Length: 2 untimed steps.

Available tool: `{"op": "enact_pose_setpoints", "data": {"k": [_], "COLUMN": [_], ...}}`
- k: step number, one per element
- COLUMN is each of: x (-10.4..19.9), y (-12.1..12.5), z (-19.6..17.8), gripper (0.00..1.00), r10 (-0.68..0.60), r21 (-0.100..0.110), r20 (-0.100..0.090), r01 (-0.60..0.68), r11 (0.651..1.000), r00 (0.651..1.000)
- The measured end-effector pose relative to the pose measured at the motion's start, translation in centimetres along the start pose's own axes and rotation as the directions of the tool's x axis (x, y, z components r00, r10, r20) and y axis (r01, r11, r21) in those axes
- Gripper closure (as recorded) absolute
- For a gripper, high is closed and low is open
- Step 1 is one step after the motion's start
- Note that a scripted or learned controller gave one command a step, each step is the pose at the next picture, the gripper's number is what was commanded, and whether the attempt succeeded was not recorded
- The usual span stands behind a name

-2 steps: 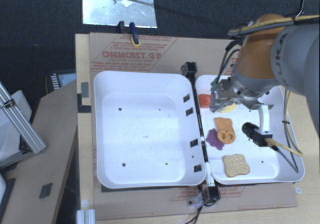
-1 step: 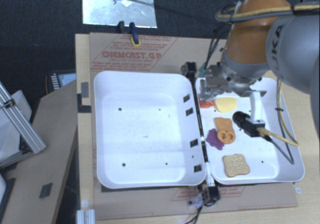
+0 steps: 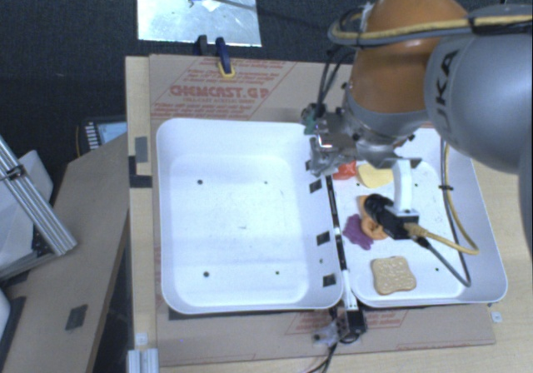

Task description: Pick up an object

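Cracker near front, below claw.

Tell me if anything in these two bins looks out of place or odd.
Nothing looks spilled or broken. All the loose items, the tan cracker-like piece, a purple piece and a yellow piece, are crowded in the right bin under the arm. The left bin shows only dark specks.

two bins side by side, cracker in right bin, left bin beside it
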<state>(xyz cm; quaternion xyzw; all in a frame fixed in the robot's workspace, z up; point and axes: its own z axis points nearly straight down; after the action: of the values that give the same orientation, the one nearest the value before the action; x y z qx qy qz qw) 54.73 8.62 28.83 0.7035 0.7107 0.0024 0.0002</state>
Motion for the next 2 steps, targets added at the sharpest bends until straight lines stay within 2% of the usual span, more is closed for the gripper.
{"op": "enact_pose_setpoints", "data": {"k": [1, 2], "x": [1.5, 5.5], "y": [-5.6, -5.9], "z": [-10.9, -21.2], "gripper": [1.00, 1.00], "r10": [0.002, 0.002], "r21": [-0.009, -0.010], "r20": [-0.002, -0.002], "r01": [-0.002, -0.002], "r11": [1.000, 1.000], "r00": [1.000, 1.000]}}
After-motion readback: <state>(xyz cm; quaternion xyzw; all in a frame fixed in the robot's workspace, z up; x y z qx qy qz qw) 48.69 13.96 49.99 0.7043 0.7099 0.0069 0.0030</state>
